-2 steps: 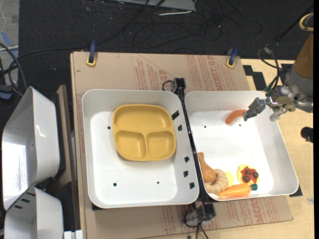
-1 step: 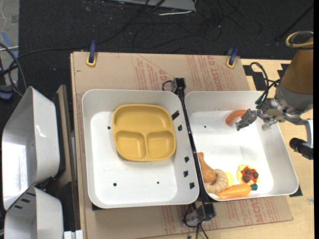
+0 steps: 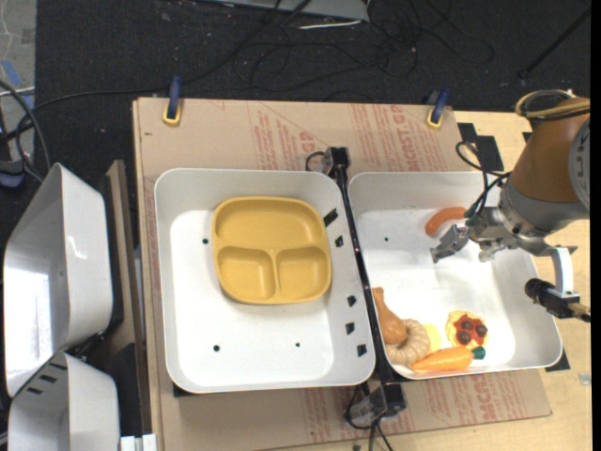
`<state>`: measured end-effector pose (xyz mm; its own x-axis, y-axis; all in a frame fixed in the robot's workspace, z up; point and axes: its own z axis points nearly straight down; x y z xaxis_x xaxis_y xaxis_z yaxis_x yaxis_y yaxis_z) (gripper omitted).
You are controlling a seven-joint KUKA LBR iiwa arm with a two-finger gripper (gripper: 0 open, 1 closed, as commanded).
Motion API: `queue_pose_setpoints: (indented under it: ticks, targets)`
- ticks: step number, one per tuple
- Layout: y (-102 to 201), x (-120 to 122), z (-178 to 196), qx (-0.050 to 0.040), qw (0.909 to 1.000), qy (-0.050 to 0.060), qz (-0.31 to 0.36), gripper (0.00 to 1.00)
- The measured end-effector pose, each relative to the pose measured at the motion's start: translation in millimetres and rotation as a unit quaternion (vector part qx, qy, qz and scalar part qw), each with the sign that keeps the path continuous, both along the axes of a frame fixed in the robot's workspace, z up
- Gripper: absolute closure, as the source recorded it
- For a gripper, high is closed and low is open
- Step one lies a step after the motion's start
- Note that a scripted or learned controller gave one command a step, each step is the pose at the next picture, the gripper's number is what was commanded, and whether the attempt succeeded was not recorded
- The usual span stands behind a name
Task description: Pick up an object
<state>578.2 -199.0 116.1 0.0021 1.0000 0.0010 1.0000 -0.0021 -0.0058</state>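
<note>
Whether the jaws are apart or together you cannot tell from this slanted overhead view: the gripper [image 3: 453, 242] is a small dark-grey shape seen partly end-on. You see it low over the right bin [image 3: 526, 271], in that bin's upper half, with the grey arm [image 3: 549, 172] and its orange band reaching in from the right. Just above the tip, and seemingly touching or nearly touching it, lies an orange sausage-shaped piece [image 3: 444, 219], near the bin's far wall; nothing visible shows that piece between the jaws. The other toy foods sit well apart from the gripper, bunched along the near edge of the same bin: a tan drumstick [image 3: 388, 319] by the divider, a pale curled shrimp-like piece [image 3: 409, 349] just beside and below it, an orange carrot [image 3: 445, 359] lying flat against the front wall, and a yellow pizza slice with red and dark toppings [image 3: 467, 329] just above the carrot's right end. In the left bin [image 3: 183, 280] you find a yellow divided plate [image 3: 272, 249], three compartments facing up, resting in the upper middle of the bin floor. Both bins stand side by side on a cardboard sheet [image 3: 282, 134] held by two clamps along its far edge.
</note>
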Motion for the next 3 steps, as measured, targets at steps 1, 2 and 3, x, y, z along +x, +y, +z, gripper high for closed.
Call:
queue_pose_setpoints:
  ticks: [1,2,3]
  targets:
    - [0,2,15,-0.0011,1.0000,-0.004,0.000,1.00]
    - [3,12,74,-0.0018,1.0000,-0.007,0.003,1.00]
    - [3,13,108,-0.0014,1.0000,-0.005,0.003,1.00]
